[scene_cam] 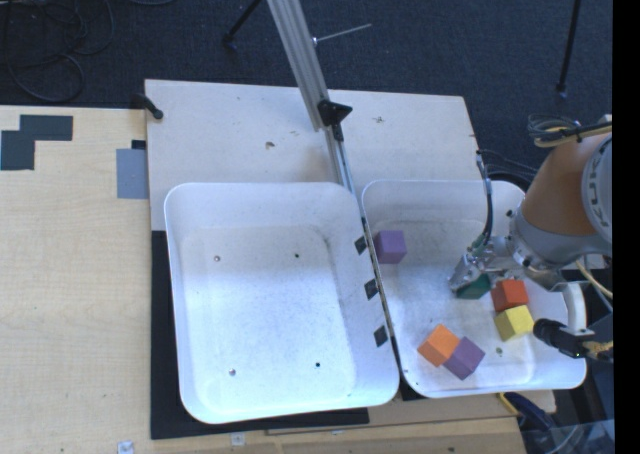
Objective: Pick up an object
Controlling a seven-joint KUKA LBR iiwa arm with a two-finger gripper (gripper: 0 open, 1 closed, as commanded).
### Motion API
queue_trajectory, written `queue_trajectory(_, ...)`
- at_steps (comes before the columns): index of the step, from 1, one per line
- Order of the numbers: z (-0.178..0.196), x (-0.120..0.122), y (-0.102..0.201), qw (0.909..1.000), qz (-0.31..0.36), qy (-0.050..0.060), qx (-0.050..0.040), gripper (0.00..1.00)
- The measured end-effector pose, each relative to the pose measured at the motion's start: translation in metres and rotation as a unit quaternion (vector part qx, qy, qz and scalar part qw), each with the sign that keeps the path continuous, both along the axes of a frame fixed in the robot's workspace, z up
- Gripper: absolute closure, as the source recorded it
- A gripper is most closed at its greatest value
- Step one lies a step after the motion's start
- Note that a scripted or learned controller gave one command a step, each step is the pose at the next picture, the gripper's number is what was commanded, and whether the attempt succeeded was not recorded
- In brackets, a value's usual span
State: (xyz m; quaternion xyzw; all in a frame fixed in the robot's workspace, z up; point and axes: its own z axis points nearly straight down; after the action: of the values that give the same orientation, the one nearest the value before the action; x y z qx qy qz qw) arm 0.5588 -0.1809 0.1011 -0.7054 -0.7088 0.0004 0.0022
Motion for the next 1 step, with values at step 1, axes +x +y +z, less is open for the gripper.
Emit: queue_trajectory(1,0.0937,0.0076,0.0951,1.0000,0.002,-0.004,0.0004,1.00)
